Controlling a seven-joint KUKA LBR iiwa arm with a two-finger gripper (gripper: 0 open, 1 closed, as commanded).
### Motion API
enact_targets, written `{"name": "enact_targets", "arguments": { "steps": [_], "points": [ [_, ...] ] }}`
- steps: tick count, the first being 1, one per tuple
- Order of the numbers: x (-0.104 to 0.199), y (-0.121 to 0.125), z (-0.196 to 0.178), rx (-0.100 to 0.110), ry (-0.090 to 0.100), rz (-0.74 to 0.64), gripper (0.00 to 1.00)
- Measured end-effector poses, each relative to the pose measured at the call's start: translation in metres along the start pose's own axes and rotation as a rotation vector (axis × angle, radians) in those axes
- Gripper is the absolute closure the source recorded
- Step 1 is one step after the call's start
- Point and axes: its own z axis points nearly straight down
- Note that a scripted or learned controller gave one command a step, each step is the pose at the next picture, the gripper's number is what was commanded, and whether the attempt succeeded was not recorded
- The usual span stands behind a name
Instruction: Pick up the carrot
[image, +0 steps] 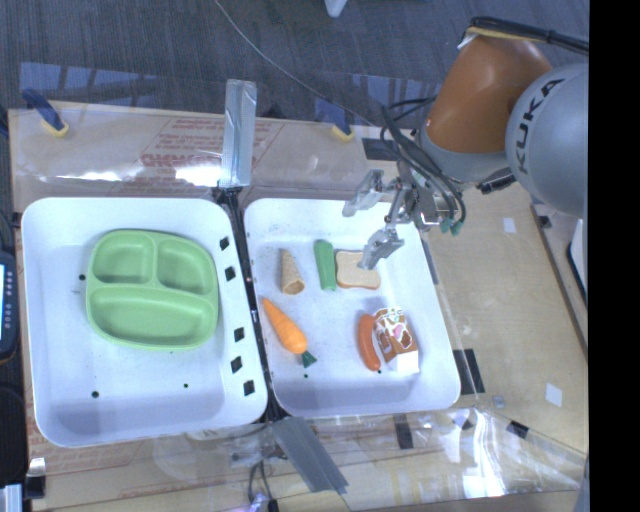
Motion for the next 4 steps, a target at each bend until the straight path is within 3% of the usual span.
{"name": "enact_targets", "arguments": {
  "steps": [1, 2, 3, 4],
  "points": [
    [0.037, 0.077, 0.097, -0.004, 0.004, -0.154, 0.0],
    [0.082, 0.045, 0.136, -0.002, 0.001, -0.388, 0.0],
    [0.081, 0.048, 0.128, -0.004, 0.004, -0.396, 1.0],
    [0.112, 0.096, 0.034, 0.0, -0.005, -0.101, 1.0]
  ]
}}
